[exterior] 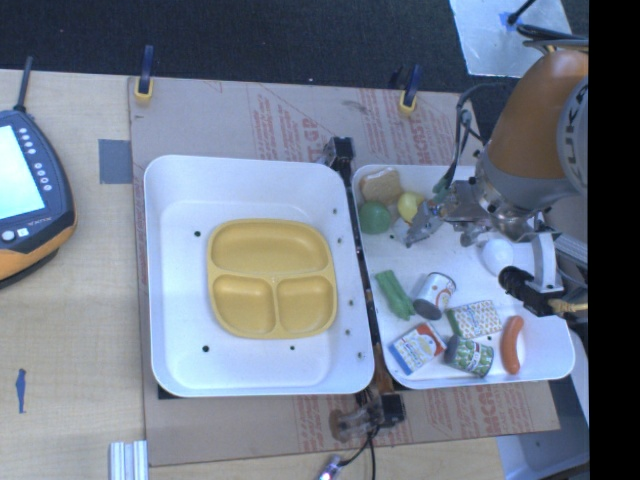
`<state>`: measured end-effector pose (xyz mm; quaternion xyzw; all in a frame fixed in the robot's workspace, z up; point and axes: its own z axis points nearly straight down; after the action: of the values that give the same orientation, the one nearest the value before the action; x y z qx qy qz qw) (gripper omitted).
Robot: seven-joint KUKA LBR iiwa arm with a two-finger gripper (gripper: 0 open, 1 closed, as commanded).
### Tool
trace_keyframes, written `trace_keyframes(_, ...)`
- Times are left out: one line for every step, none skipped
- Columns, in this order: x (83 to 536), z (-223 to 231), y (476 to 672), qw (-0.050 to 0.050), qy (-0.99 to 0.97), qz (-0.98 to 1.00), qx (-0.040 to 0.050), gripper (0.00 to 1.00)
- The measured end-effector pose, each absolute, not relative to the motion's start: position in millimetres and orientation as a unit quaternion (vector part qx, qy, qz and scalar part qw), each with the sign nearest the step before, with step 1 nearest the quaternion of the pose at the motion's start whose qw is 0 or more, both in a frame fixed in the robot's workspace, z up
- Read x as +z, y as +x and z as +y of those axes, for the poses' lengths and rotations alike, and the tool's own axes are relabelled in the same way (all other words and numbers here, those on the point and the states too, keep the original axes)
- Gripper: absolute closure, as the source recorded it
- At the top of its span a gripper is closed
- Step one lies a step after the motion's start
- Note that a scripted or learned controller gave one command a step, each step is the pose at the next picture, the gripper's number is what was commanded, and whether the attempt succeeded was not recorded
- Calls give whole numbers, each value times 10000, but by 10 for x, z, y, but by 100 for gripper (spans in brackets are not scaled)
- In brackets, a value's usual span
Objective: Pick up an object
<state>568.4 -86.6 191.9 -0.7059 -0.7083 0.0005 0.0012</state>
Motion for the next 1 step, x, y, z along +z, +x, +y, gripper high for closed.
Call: trace_keyframes(2100,-1349,5393,20,-7066,-7076,10,0)
